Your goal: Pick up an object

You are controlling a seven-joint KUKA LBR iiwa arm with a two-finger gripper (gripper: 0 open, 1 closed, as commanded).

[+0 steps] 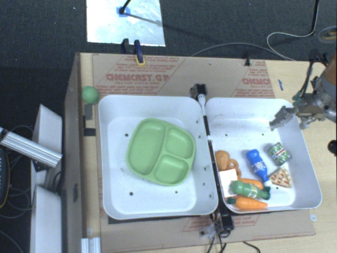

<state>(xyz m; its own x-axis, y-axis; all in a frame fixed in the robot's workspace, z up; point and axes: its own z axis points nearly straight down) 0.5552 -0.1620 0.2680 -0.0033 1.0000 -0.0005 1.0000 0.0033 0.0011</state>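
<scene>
From my remote seat I see the bench (174,70), its brown protective sheet printed with red lettering, carrying two shallow white bins side by side. The left bin (113,157) holds a green divided plate (160,152) with three compartments, lying flat near the bin's middle. The right bin (237,120) has its far half bare, and all its toys are gathered toward the near edge.

The arm enters at the right edge, and the gripper (287,117) hangs over the far right part of the right bin, well apart from the toys. I see one grey finger (279,118) reaching left over the bin floor with nothing on it; I cannot tell how the fingers stand.

Among the things to pick, the blue bottle (257,164) lies tilted near the bin's centre-right. An orange carrot (250,203) rests along the near rim, with a green vegetable (248,190) just behind it, touching it. A white card (228,179) lies beside those, and a tan pastry piece (225,158) sits just beyond the card against the left wall. A pizza slice (282,178) lies to the right of the bottle, and a small green-and-white carton (278,153) sits just beyond the slice. A green ball (90,94) rests on the bench outside the left bin's far corner.
</scene>
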